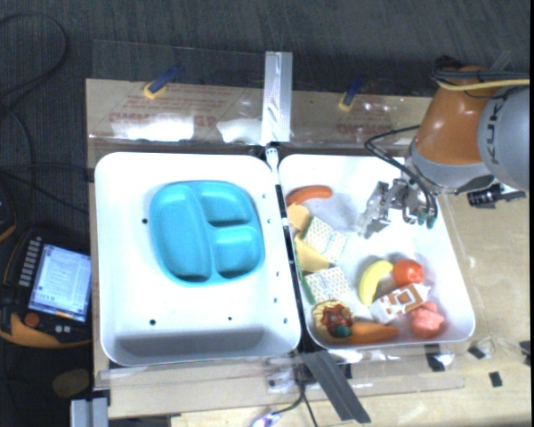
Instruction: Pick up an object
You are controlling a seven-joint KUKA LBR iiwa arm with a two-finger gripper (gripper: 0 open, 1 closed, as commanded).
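While nothing is lifted, progress: pick not yet made.
Gripper (380, 210): fingers spread, gripping nothing, above right bin (454, 265).
Nearest target: banana (374, 278), toward six o'clock.

Reaches in from the right, grey arm (516, 140) bent downward, orange band (454, 127) just above the wrist. Carries the gripper (376, 216) low at the end of the wrist, angled down and to the left, away from the orange band. Grips nothing visible between the metal fingers (374, 210).
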